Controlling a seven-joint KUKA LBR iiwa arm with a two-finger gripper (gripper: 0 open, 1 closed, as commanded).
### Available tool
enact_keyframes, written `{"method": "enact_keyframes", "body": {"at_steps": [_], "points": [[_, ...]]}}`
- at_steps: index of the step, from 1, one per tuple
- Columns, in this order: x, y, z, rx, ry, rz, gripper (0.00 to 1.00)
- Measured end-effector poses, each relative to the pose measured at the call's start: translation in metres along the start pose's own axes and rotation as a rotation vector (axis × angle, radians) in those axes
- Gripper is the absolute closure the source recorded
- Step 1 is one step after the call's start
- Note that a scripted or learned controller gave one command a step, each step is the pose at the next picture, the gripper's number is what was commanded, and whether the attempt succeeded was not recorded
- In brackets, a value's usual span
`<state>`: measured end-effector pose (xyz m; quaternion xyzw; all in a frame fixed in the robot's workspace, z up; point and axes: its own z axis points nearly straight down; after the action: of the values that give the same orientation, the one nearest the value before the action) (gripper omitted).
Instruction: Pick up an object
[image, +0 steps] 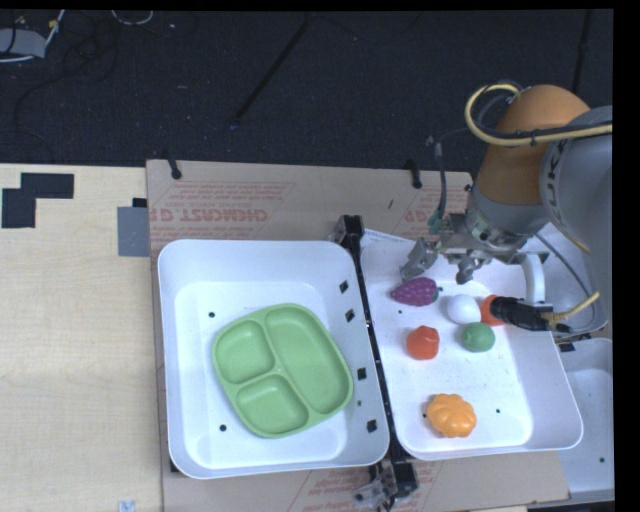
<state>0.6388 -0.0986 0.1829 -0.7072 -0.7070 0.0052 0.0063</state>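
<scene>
My gripper (442, 267) hangs over the far part of the right bin (520, 425), its two fingers spread apart with nothing between them. Just below its left finger lies a purple grape-like toy (414, 292). A white egg-shaped piece (462, 308) sits under the right finger, with an orange-red object (491, 309) partly hidden beside it. Nearer the front lie a red pepper-like toy (423, 342), a green round toy (478, 337) and an orange pumpkin-like toy (451, 415).
The left bin (190, 270) holds a green divided plate (281, 370). A black divider (362, 330) runs between the bins. Cables and a black connector (525, 313) cross the right bin's far right side.
</scene>
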Motion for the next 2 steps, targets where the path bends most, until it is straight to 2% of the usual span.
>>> {"method": "enact_keyframes", "body": {"at_steps": [1,2], "points": [[0.000,0.003,-0.008,-0.013,-0.001,-0.002,0.00],[-0.001,0.002,0.036,-0.010,-0.001,-0.002,0.00]]}}
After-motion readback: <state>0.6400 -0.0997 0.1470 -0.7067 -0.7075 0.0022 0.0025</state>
